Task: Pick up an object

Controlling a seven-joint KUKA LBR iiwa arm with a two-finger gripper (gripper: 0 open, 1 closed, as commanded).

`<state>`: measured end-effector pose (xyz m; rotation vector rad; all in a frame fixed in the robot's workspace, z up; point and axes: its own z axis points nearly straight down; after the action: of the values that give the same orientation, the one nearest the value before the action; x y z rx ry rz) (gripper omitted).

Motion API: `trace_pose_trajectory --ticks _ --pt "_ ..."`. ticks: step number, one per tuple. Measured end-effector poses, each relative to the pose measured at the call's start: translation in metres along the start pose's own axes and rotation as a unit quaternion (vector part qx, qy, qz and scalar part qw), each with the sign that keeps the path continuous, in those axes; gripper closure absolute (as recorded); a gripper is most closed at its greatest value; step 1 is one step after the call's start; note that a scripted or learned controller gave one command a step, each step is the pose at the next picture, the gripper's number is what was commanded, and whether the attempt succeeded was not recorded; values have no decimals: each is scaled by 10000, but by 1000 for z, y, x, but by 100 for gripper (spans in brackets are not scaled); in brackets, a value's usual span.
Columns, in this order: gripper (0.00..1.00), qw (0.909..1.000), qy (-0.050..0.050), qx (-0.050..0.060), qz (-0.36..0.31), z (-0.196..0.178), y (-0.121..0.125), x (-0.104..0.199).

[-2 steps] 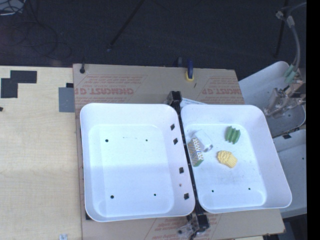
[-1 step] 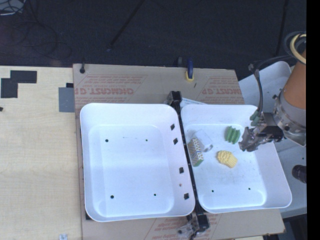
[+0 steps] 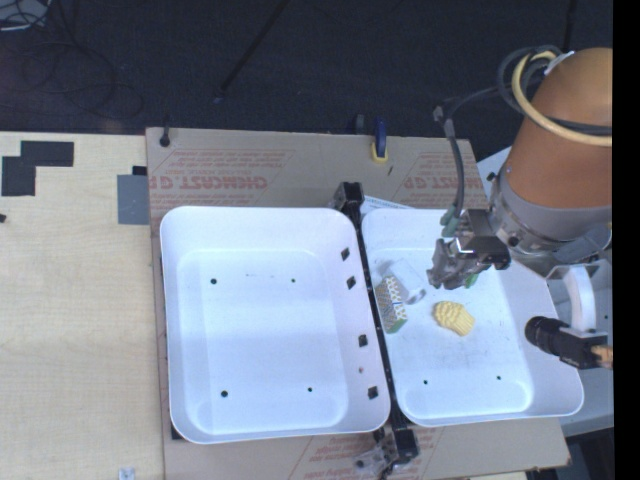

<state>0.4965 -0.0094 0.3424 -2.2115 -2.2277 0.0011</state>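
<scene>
White plastic forms the right bin (image 3: 500, 393), where the claw (image 3: 452, 268) hangs above the yellow object (image 3: 454, 317); its opening cannot be told. It should drop straight, centred over that piece, away from the small packet (image 3: 391, 302).

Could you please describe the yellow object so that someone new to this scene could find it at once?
Look at the right-hand white bin, the one the arm reaches into. Near its middle, just below the gripper, lies a small yellow lump. Its bright yellow colour sets it apart from the striped greenish packet lying to its left by the divider.
</scene>
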Motion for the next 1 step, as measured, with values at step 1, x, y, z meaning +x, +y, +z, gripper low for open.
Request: trace_pose_trajectory --ticks 1 --pt "100 10000 -9 12 29 -10 0 -4"
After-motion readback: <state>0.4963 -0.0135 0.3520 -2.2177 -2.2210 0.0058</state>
